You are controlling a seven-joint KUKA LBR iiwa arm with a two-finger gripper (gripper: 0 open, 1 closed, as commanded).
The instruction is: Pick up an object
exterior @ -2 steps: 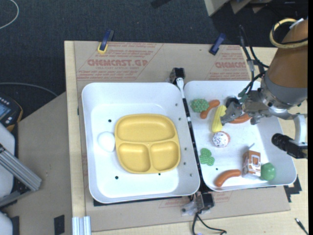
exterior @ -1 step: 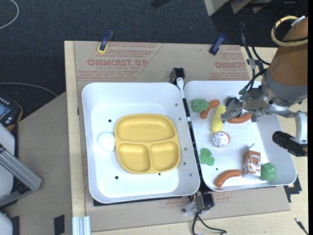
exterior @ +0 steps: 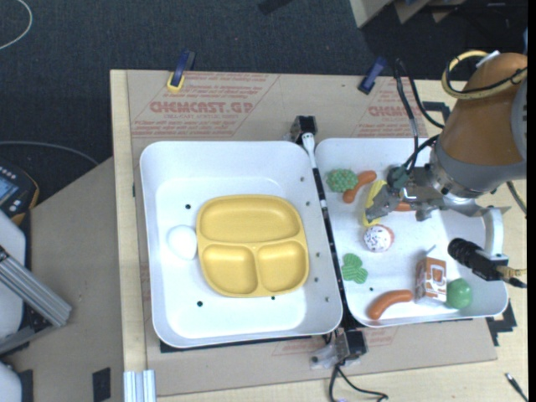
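Grey arm with a glossy orange band above the wrist; a yellow cable loops beside the band, black cables trail past it – below sits a dark metal gripper, small and angular

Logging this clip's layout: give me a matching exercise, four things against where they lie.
Things:
1. yellow three-compartment plastic tray
2. small white ball
3. speckled white-and-pink ball
4. orange toy sausage

Places:
A. right bin, near front edge
B. left bin, middle
C. right bin, just below the claw
D. left bin, beside the tray's left edge

Pairs: 1-B, 2-D, 3-C, 4-A
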